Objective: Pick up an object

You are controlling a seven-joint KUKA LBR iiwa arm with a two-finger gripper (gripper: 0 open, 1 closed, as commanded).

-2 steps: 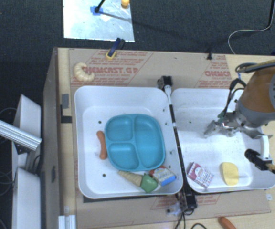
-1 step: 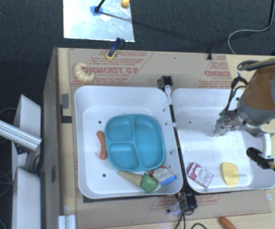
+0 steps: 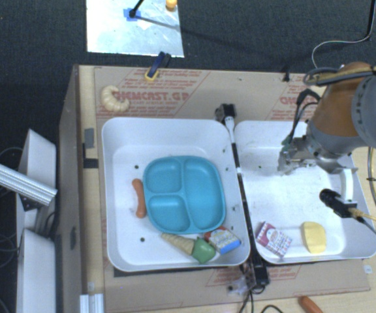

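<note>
My gripper point(image 3: 291, 158) hangs low over the back part of the right bin point(image 3: 260, 142), above bare white floor. The grey arm with its orange band point(image 3: 337, 113) reaches in from the right. Toward that bin's front lie a red-and-white packet point(image 3: 274, 239) and a yellow block point(image 3: 314, 237), both well clear of the gripper. The left bin point(image 3: 119, 149) holds a blue divided plate point(image 3: 184, 194), an orange sausage point(image 3: 139, 197) to its left, and a tan cone point(image 3: 176, 242), a green block point(image 3: 203, 251) and a small blue-and-red pack point(image 3: 226, 240) at its front.
A black rail point(image 3: 235, 158) divides the two bins. A black fitting with cables point(image 3: 338, 205) sticks out below the wrist, above the yellow block. On the cardboard behind the bins lies a pale curled toy point(image 3: 113, 98).
</note>
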